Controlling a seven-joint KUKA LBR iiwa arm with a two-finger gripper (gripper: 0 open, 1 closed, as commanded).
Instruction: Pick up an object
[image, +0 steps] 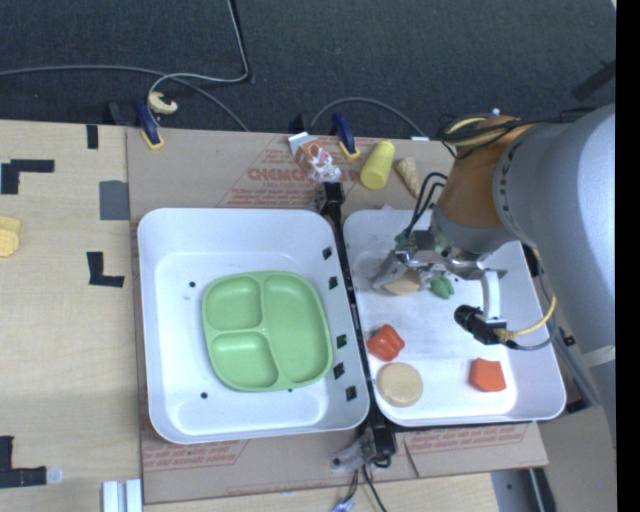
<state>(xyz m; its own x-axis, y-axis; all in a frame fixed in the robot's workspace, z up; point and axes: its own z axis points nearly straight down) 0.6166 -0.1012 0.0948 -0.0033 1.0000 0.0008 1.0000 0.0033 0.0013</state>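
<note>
In the right bin (530, 400) lie several small items: a red-orange piece (385, 343), a round tan disc (400, 383), an orange block (487, 375), a small green piece (441, 289) and a beige piece (402, 286). My gripper (398, 270) is low in the bin's upper left part, directly over the beige piece, with the green piece just to its right. The grey arm with its orange band (475, 190) hides the bin's upper right corner.
The left bin (160, 240) holds a green divided plate (266, 330). Behind the bins on the cardboard lie a yellow cylinder (377, 165), a tan stick (408, 176) and a small carton (315, 157). A black cable loop (480, 325) hangs off the wrist.
</note>
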